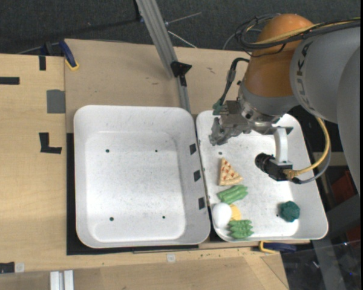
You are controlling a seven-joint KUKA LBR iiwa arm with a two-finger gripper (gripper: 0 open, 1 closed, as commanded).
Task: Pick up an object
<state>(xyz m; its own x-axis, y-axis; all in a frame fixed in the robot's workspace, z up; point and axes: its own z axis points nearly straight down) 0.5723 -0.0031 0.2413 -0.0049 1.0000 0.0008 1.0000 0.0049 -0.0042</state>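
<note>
- The fingers (219,135) point down over the upper left part of the right bin (308,222). They look dark and close together, but I cannot tell for sure how far they are open. I see nothing between them.
- Below the fingers, near but apart, lies the pizza slice (228,173), a small orange triangle. This is the closest thing to pick, in my judgement.
- Further down the same bin are a green vegetable (232,193), then a white and yellow egg (222,213) and a second green piece (241,228) in the near corner. These three lie close to each other and to the bin wall.
- A dark green lump (288,210) sits alone on the right side of this bin, well apart from the others.
- A black part on a cable (270,165) hangs beside the wrist; I think it belongs to the arm.
- The left bin (85,162) has nothing to grasp.
- To do this step well, I would move the fingers a little toward the pizza slice, open them wider than the slice, and come down straight.
- The slice is flat, so the tips must reach almost to the bin floor, or they may close on air.
- I would avoid the crowded corner, where the wall leaves little room.
</note>
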